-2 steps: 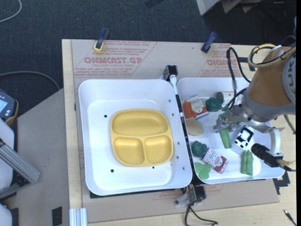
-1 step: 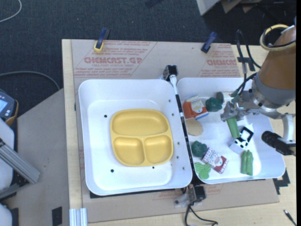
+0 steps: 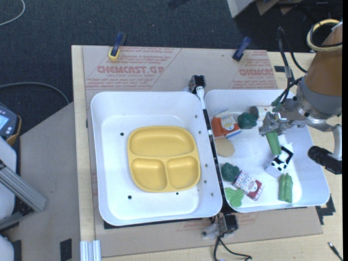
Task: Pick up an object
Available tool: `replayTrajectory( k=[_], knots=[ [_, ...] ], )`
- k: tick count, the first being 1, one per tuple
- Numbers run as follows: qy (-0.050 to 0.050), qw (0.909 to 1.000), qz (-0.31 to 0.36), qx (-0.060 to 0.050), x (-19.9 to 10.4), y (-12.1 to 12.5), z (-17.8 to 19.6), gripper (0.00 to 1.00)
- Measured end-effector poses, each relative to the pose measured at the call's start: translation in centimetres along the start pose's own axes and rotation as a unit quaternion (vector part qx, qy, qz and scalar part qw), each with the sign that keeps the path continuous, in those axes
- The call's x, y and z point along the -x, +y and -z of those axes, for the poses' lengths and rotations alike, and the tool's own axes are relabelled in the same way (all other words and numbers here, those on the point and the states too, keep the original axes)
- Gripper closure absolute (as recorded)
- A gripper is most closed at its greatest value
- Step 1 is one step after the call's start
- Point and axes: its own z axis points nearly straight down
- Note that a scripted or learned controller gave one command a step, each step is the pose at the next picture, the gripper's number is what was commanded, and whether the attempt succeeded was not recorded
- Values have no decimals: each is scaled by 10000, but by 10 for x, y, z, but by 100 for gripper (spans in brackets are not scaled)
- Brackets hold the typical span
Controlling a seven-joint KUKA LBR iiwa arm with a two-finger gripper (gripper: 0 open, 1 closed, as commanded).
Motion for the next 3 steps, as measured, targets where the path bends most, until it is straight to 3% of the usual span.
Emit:
replayTrajectory(
  k=[2, 3],
  knots=[
    [13, 10000, 25, -11, -103, 2, 15, 100],
    [23, 10000, 24, -56, -156, -3, -4, 100]
  ],
)
